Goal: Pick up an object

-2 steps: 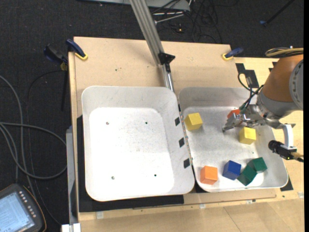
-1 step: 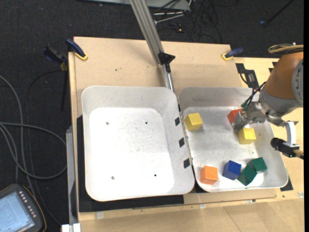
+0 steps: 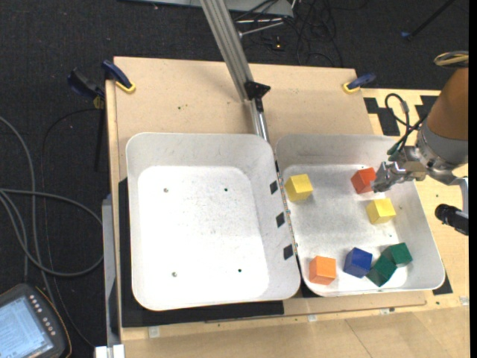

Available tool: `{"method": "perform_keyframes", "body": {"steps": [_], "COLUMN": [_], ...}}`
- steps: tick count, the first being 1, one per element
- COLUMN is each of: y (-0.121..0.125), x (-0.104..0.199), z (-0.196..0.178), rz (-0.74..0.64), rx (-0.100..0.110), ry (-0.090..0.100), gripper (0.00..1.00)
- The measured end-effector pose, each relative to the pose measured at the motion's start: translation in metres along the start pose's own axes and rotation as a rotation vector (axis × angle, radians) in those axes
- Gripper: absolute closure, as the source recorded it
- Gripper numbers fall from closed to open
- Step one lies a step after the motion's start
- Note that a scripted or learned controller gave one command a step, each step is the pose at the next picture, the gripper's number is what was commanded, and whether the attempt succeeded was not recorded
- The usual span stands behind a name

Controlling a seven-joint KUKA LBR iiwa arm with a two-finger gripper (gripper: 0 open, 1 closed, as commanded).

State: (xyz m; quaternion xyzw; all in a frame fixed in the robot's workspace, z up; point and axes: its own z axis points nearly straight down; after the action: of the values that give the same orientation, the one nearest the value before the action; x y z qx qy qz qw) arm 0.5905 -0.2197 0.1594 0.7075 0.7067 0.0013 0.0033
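Red block [image 3: 363, 180] in right bin [image 3: 335, 151], gripper [image 3: 385, 177] just beside it, finger state unclear

Dark carpeted floor [image 3: 45, 43] with loose cables [image 3: 30, 222] around a pale wooden bench [image 3: 186, 95].

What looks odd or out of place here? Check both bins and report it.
Nothing is spilled or damaged. The blocks all lie in the right bin. Two green blocks sit pressed together against the blue block near the front rim, with one green block tilted. The gripper is right beside the red block.
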Motion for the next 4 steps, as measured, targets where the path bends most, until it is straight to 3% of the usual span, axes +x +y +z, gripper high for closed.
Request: {"method": "perform_keyframes", "body": {"steps": [1, 2, 4], "y": [0.005, 0.006, 0.020], "x": [0.000, 0.000, 0.105], "z": [-0.064, -0.056, -0.078], "rz": [-0.004, -0.004, -0.009], "rx": [-0.002, 0.005, 0.004], "ry": [-0.001, 0.001, 0.004], "gripper": [1.00, 1.00, 1.00]}}
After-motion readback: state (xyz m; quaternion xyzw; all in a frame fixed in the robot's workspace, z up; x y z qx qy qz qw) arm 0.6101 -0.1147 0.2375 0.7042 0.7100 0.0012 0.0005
